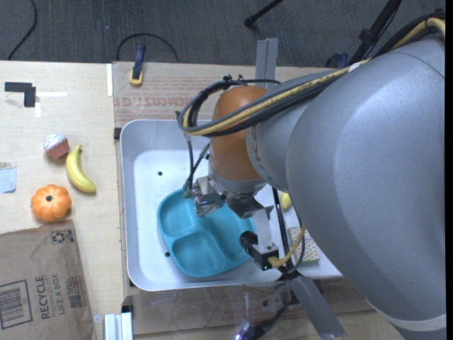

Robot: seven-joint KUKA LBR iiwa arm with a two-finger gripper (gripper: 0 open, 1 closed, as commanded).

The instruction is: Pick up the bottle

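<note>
Inventory from my remote station, camera view.

1. Arm (368,161): grey body covering the right half of my picture, orange band (233,137) above the wrist, black and yellow cables looped over it. It reaches down into the white bin.

2. Gripper (212,202): low in the bin, over the upper right part of the blue tray. The wrist hides its tips from me, so I cannot tell how it stands or whether anything is in it.

3. White bin (141,190): left wall, rounded near-left corner and front rim in plain sight; its right side lies under the arm. Bare white floor runs along the left wall and the far-left corner, the only open room I see inside.

4. Blue tray (195,246): divided into compartments, lying on the bin floor toward the front, near the front rim.

5. Bottle: I cannot locate it; the arm covers much of the bin.

6. Bench to the left of the bin, well apart from the wall: banana (79,170), small orange pumpkin (51,202) just below it, a small cupcake-like item (56,146) beside the banana's top, brown paper bag (42,285) marked RECYCLE at the near-left corner.

7. Small yellow object (285,201) and a patterned item (306,248) peeping out beside the arm; I cannot identify either.
</note>
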